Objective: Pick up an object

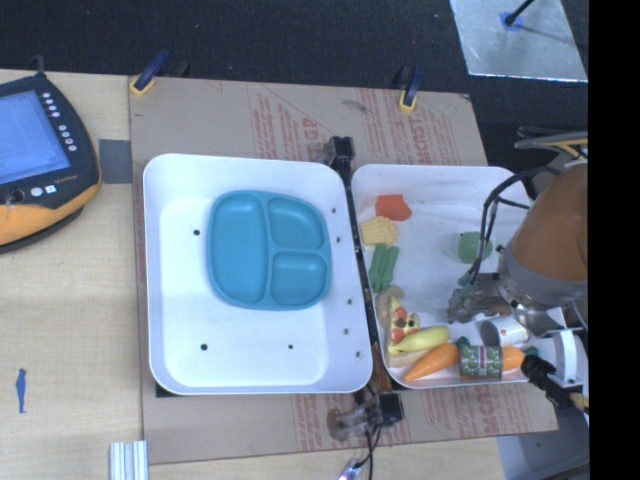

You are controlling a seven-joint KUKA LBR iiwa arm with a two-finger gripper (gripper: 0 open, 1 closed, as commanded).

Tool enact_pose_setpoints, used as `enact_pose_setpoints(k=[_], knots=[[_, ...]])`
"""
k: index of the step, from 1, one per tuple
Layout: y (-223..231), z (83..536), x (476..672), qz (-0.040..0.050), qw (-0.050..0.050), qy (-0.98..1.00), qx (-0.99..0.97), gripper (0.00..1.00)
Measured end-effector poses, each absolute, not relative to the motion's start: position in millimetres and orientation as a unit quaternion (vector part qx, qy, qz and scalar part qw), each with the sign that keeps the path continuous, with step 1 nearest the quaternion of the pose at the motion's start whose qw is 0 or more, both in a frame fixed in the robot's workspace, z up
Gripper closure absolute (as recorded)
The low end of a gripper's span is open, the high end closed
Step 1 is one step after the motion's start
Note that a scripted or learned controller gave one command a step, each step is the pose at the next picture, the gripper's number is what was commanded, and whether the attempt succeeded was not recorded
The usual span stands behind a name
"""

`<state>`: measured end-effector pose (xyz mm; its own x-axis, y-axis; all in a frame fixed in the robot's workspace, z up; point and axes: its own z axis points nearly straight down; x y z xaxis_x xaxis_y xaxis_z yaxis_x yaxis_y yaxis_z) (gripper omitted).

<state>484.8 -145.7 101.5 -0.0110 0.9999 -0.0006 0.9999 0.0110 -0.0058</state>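
Gripper (478, 303) is down low in the right bin (440, 183), fingers too dim to call, toy food crowded lower right around the carrot (430, 361) and can (481, 360), so drop squarely over one piece.

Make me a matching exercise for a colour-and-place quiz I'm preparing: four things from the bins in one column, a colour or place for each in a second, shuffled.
Things:
1. divided plate
2. carrot
3. banana
4. can

Colour or place:
A. yellow, just above the carrot
B. blue, in the left bin
C. green label, at the right bin's near edge
D. orange, pointed end toward the left bin

Pairs: 1-B, 2-D, 3-A, 4-C
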Motion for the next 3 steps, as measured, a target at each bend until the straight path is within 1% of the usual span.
enact_pose_setpoints(k=[1, 2, 3], knots=[[-146, 101, 484.9, 0.0022, 0.002, -0.711, -0.703, 0.0], [-179, 92, 475.7, 0.001, 0.002, -0.709, -0.706, 0.0], [-113, 91, 477.9, 0.0009, 0.002, -0.71, -0.704, 0.0]])
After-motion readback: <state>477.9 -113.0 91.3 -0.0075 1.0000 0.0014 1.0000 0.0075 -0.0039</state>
